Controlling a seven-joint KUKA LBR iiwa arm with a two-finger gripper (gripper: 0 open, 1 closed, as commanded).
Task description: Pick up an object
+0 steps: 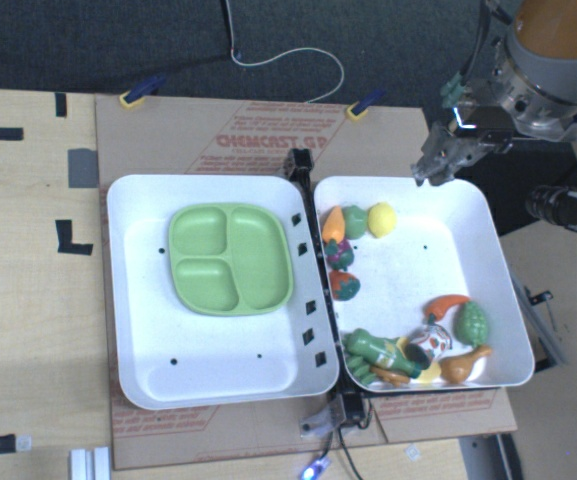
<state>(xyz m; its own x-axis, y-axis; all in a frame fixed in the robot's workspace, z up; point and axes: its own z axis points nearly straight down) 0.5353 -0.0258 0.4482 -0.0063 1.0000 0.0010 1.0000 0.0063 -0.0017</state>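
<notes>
The gripper [434,171] hangs above the right bin's [473,200] top edge. I cannot tell its state. Toys lie below.

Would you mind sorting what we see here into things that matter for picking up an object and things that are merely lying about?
For the job:
- gripper, above the right bin's far rim
- right bin
- yellow lemon
- carrot
- green toy
- toy pile at the near edge

Lying about:
- green divided plate
- left bin
- white cable
- cardboard sheet
</notes>
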